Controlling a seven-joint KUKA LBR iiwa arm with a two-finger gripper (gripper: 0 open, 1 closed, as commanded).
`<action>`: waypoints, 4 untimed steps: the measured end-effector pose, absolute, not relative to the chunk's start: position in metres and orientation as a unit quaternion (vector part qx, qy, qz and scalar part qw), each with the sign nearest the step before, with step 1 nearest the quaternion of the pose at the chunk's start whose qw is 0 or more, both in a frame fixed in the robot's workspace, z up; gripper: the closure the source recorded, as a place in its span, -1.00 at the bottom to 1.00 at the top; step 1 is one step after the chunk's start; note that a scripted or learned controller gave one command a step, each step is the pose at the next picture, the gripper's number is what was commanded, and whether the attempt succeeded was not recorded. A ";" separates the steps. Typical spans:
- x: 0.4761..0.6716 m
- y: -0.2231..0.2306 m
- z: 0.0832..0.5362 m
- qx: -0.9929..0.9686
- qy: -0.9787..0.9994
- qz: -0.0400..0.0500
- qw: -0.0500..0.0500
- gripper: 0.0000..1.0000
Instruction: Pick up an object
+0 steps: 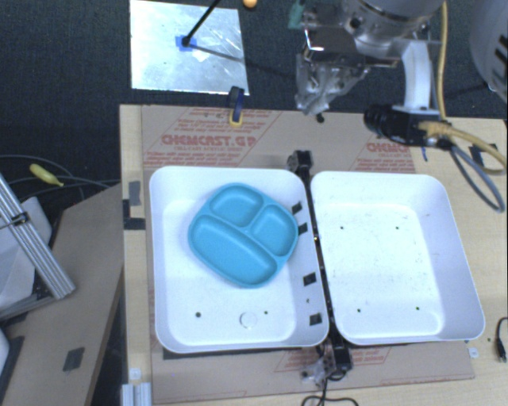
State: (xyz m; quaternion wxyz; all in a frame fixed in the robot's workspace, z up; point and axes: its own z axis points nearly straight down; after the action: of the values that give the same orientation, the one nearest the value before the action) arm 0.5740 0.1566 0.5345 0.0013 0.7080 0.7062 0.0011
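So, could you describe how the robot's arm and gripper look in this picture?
The arm is silvery grey metal with rounded housings. The gripper is a pale metallic block ending in slim fingers. A white curved part sits beside it, next to a black cylindrical fitting from which yellow and grey cables run.

A smooth, glossy blue plastic plate (242, 235) lies in a matt white plastic bin (171, 317) on a brown cardboard sheet (198, 135).

A light blue plastic plate with three compartments (243, 234) lies flat, face up, inside the left white bin (178, 317), nearer its far right corner, slightly rotated.
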 end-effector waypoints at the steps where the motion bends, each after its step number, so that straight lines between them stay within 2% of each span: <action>1: 0.544 0.236 0.535 0.703 0.711 0.002 0.000 1.00; 2: 0.499 0.234 0.535 0.705 0.709 0.001 -0.001 1.00; 3: 0.486 0.226 0.535 0.705 0.709 0.001 0.000 1.00; 4: 0.486 0.200 0.510 0.707 0.707 0.000 0.000 1.00</action>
State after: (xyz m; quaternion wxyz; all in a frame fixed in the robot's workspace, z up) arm 0.4863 0.1997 0.5103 -0.0002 0.7073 0.7070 -0.0002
